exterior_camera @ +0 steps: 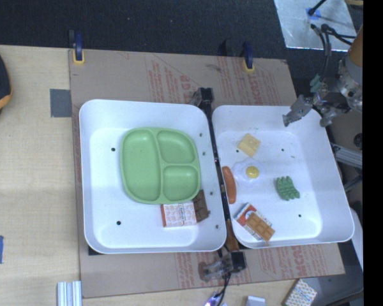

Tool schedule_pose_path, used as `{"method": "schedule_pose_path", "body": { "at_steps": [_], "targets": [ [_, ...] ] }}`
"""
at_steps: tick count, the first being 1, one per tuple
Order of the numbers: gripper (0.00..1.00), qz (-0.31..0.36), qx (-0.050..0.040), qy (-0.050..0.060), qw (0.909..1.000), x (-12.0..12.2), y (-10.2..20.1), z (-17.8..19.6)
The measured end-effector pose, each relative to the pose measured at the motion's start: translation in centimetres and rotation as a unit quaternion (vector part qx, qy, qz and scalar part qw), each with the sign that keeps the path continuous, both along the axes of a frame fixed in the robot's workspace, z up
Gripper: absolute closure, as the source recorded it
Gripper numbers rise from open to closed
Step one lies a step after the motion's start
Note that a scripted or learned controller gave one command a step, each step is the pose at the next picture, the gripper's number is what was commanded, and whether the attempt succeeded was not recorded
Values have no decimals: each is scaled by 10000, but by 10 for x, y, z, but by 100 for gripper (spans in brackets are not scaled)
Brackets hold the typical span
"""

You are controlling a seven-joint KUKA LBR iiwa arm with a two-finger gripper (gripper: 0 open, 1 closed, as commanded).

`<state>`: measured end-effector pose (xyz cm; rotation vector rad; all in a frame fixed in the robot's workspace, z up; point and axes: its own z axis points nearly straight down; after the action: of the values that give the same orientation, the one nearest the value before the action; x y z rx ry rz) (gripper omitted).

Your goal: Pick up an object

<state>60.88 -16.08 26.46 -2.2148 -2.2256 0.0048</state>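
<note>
My gripper (pixel 310 113) hangs over the far right corner of the right bin (pixel 319 225), its two fingers spread apart with nothing between them. Below it in that bin lie a pale yellow block (pixel 248 144), a small white and yellow egg piece (pixel 251 171), a green ridged piece (pixel 286 188), an orange sausage (pixel 229 183) along the left wall, and an orange waffle-like packet (pixel 255 222) near the front. The yellow block is the nearest, down and to the left of the gripper.
The left bin (pixel 99 231) holds a green divided plate (pixel 160 164), with a small red and white packet (pixel 179 215) and a brown piece (pixel 201 205) at its front edge. Clamps stand at the bins' shared wall, far (pixel 204 97) and near (pixel 226 264).
</note>
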Motion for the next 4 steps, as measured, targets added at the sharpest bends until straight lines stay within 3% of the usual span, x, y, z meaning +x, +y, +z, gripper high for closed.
{"method": "schedule_pose_path", "body": {
  "at_steps": [1, 2, 3, 4],
  "targets": [
    [0, -8, 9, 31, 10000, -46, 7, -179],
    [0, -12, 8, 31, 10000, -100, -8, -174],
    [0, 8, -2, -17, 10000, -69, -14, -172],
    [100, 13, -1, 0, 10000, -70, -15, -162]
  ]
}}
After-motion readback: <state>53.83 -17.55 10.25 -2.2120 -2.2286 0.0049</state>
